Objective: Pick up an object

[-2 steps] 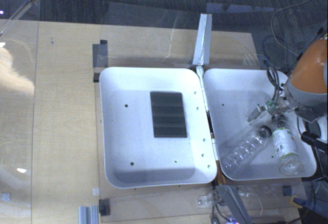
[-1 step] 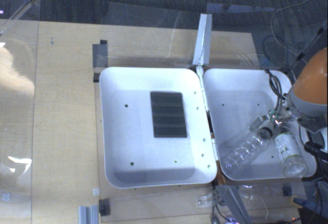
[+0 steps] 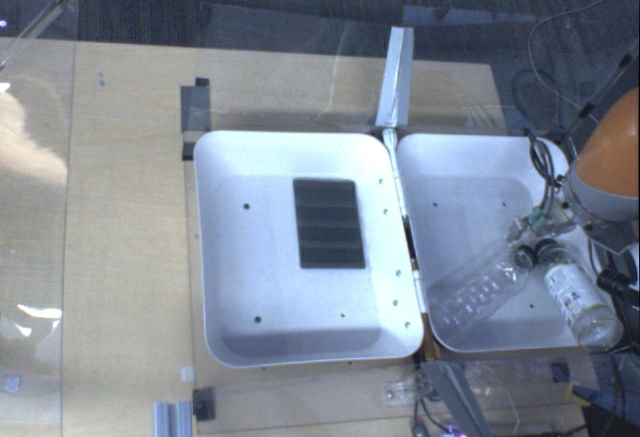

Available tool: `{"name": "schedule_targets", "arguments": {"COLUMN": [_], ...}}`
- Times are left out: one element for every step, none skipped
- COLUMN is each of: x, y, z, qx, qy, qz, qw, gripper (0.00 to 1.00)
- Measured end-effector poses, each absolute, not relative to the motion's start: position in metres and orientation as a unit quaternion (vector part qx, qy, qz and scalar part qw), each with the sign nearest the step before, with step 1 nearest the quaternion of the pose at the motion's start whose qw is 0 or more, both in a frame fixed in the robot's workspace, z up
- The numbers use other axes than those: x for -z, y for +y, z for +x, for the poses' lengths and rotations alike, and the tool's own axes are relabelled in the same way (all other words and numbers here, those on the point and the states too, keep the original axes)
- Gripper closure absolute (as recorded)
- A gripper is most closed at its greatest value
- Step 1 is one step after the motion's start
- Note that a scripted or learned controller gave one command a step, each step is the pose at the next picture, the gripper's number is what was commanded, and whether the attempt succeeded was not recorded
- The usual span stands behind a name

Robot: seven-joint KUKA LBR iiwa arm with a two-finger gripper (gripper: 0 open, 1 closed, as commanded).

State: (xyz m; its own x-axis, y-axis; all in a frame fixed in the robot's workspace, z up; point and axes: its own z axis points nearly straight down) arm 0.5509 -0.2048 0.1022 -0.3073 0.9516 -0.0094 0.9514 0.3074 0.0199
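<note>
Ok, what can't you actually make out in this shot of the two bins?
- Gripper: too small and cluttered by cables in the camera view to read.
- Arm: cut off by the right edge.
- Clear plastic bottle: see-through against the white right bin, so its outline blurs.
- White bottle: label print too small.
- Dark ridged block: material unclear.
</note>
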Motion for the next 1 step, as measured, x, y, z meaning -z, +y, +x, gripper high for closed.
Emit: {"name": "schedule_targets", "arguments": {"x": [-0.1022], "y": [-0.2048], "z": [0.5508], "qx": [-0.0052], "qy": [0.809], "qz": [0.588], "qw": [0.010], "gripper": [0.00]}}
